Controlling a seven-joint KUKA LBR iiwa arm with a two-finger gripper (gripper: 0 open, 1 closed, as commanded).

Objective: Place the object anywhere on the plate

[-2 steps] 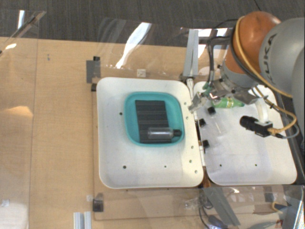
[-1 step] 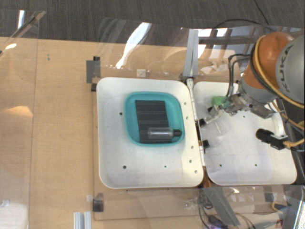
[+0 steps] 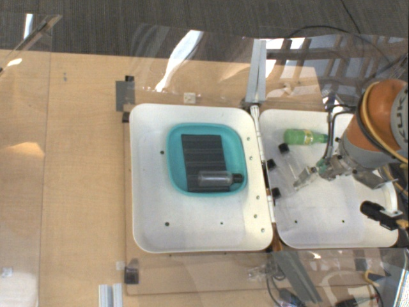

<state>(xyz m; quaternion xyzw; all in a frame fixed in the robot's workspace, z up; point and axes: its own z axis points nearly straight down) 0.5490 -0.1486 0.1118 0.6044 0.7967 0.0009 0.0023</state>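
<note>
Object already laid on the plate (image 3: 176,165).
The dark cylinder (image 3: 217,180) is seen well apart from the hand (image 3: 307,176), long axis pointing toward it; hand state cannot be told.

Single fixed camera above bench (image 3: 77,171), slanted down, seemingly mid-range, both bins (image 3: 147,190).
</note>
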